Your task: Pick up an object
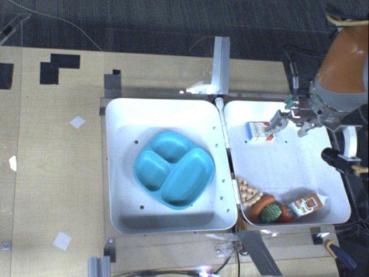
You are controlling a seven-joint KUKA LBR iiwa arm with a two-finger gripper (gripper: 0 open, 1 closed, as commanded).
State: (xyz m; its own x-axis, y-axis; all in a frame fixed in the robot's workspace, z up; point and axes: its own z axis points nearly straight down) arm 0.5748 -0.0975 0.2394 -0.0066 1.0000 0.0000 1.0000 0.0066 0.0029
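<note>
My gripper (292, 124) hangs over the upper part of the right bin (300, 166), under the orange-banded wrist. Its two fingers are spread apart with only white bin floor showing between them. Just left of the left fingertip lies a small blue and white carton (258, 130) with a red patch at its right end, close to that finger. Along the bin's near edge lie a tan waffle-like piece (247, 190), an orange-red toy vegetable (261, 203), a green leafy toy (271, 213) and an orange and white carton (305, 205).
The left bin (124, 154) holds a light blue divided plate (174, 169). A metal post (221, 65) stands behind the wall between the two bins. Black arm cabling (341, 160) hangs over the right bin's right rim.
</note>
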